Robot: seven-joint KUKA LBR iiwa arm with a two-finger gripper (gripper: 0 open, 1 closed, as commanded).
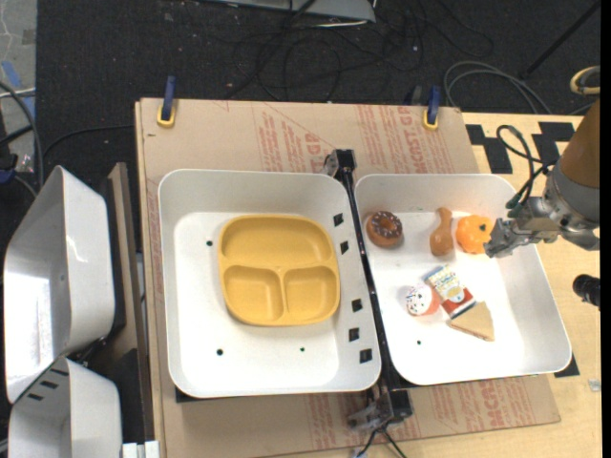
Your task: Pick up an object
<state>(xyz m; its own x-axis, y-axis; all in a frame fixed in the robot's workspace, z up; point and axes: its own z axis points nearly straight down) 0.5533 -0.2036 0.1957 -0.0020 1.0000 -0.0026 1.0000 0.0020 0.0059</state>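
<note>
- The left bin (pixel 181 284) sat far to the left of the pincer (pixel 498 244), resting on the worktop (pixel 258 132), and touched the right bin along their shared middle edge.
- A yellow divided plate (pixel 280 268) lay flat in the left bin, well apart from the pincer, with its three compartments facing up.
- The right bin (pixel 535 346) held all the small items, and the pincer hung over its upper right part.
- A chocolate doughnut (pixel 385 228) lay near that bin's upper left corner, well to the left of the pincer.
- A small white and red round toy (pixel 418 301) lay below and to the left of the pincer, just beside a small printed packet (pixel 451 289).
- A tan bone-shaped piece (pixel 442 233) stood between the doughnut and an orange fruit (pixel 473 235), near the pincer's left.
- The orange fruit sat just left of the pincer tip, seemingly touching it; whether it was between the fingers I could not tell.
- A tan wedge (pixel 474 322) lay below the pincer, just under the packet.
- The pincer pointed left and slightly down toward the orange fruit; how far it was open I could not tell at this angle.
- The grey arm (pixel 578 208) reached in from the right edge, with its orange band (pixel 584 151) above the wrist.
</note>
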